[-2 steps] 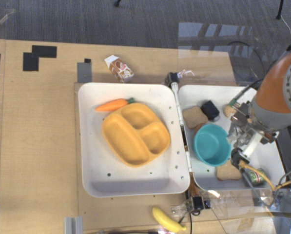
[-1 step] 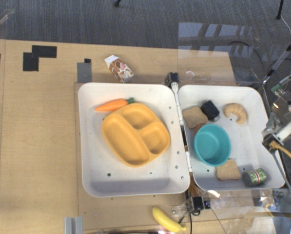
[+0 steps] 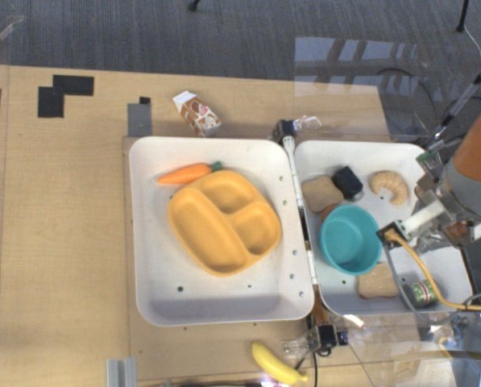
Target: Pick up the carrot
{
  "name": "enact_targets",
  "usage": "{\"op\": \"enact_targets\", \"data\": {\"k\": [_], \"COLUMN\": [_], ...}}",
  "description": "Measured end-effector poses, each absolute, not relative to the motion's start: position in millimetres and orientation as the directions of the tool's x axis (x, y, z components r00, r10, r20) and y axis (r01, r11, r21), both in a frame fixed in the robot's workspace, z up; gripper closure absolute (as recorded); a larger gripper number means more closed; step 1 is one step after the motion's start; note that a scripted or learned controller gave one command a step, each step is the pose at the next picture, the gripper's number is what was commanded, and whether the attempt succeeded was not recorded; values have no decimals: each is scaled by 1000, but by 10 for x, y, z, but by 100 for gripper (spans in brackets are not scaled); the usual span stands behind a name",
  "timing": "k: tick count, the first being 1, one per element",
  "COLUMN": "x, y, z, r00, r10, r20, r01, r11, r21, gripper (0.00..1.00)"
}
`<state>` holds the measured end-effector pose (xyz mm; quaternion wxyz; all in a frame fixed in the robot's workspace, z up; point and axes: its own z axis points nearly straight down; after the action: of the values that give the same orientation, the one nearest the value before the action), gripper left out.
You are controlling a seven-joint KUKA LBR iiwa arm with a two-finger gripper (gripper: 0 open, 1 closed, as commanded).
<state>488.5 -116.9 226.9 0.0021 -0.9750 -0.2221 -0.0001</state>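
Carrot point(image 3: 184, 172) tucked beside yellow plate point(image 3: 222, 222), left bin point(image 3: 224, 297): tight approach. End effector point(image 3: 443, 230) over right bin point(image 3: 321, 160) (opening: cannot tell).

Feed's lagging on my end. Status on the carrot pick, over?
Gripper over right bin, beside teal bowl. Carrot in left bin, at yellow plate's far rim, not gripped. Nothing lying on it.
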Motion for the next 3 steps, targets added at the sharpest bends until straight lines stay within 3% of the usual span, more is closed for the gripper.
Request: {"op": "enact_targets", "data": {"k": [1, 2, 3], "x": [4885, 4884, 5483], "y": [-1178, -1691, -1954], "z": [2275, 1306, 2312], "r00": [901, 816, 822], "r10": [433, 578, 569], "r20": [2, 4, 9], "r01": [433, 578, 569], "r11": [-901, -816, -822], "r21": [-2, -6, 10], "gripper": [0, 0, 0]}}
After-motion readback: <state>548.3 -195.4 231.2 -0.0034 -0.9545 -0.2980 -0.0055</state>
